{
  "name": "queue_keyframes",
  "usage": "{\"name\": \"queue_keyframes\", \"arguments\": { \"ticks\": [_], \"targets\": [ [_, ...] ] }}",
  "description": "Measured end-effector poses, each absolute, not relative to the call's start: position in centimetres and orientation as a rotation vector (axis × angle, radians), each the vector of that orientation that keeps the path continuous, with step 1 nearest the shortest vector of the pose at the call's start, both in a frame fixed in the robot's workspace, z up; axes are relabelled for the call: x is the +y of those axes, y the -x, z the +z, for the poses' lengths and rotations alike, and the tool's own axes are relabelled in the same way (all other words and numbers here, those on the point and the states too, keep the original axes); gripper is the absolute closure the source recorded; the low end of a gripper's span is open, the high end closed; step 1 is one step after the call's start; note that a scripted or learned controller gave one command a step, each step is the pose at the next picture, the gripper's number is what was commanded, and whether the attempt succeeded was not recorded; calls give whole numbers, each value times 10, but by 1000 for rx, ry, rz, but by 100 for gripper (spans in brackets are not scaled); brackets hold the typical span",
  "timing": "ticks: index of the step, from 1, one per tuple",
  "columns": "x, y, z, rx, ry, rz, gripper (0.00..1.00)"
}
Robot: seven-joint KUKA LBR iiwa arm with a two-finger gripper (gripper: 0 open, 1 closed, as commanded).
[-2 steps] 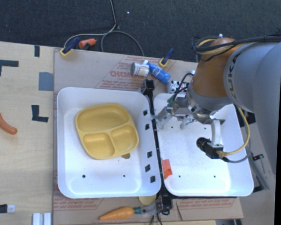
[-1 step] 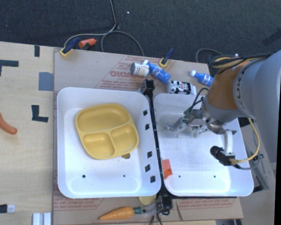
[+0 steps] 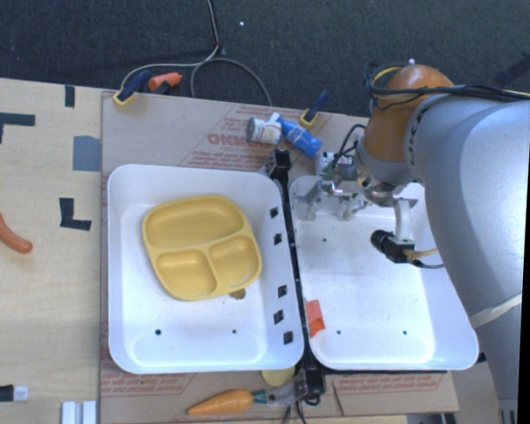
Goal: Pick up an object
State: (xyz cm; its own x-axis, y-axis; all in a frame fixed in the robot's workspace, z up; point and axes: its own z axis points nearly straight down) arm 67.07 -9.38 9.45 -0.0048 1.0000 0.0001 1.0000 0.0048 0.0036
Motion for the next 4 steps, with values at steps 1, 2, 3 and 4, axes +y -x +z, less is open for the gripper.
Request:
{"name": "queue_keyframes", "arguments": {
  "ticks": [1, 2, 3, 4],
  "targets": [
    [-95, -668, 105, 2225, -2219, -4, 100],
    [-96, -668, 104, 2225, -2219, -5, 0],
    [-95, -668, 114, 2226, -2218, -5, 100],
    [-95, -668, 114, 2226, -2218, -7, 0]
  ]
}}
